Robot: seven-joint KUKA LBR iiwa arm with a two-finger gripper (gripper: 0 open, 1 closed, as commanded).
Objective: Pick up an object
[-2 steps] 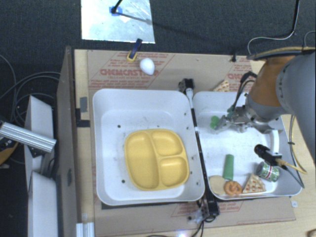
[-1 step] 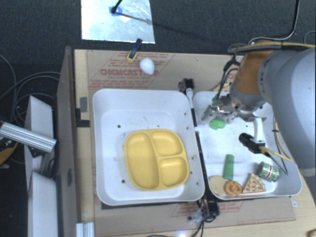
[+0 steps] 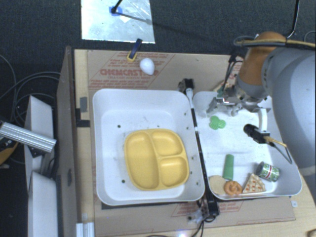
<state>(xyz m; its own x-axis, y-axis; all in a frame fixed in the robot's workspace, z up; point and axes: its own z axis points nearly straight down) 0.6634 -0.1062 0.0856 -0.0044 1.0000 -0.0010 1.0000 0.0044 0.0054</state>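
My gripper (image 3: 225, 107) hangs over the far end of the right bin (image 3: 286, 154), fingers apart and nothing between them. Just in front of it a small green round piece (image 3: 216, 123) lies on the bin floor, clear of the fingers. Nearer the front of that bin are a green cylinder (image 3: 228, 167), a small green-and-white can (image 3: 267, 171), a toy pizza slice (image 3: 254, 184) and an orange ring-shaped toy (image 3: 232, 187) on a tan plate (image 3: 216, 182).
The left bin (image 3: 111, 132) holds a yellow divided plate (image 3: 155, 158). A black divider strip (image 3: 194, 122) runs between the bins. Behind them on the cardboard lie a white ball (image 3: 146, 65) and a blue-and-yellow tool (image 3: 134, 50).
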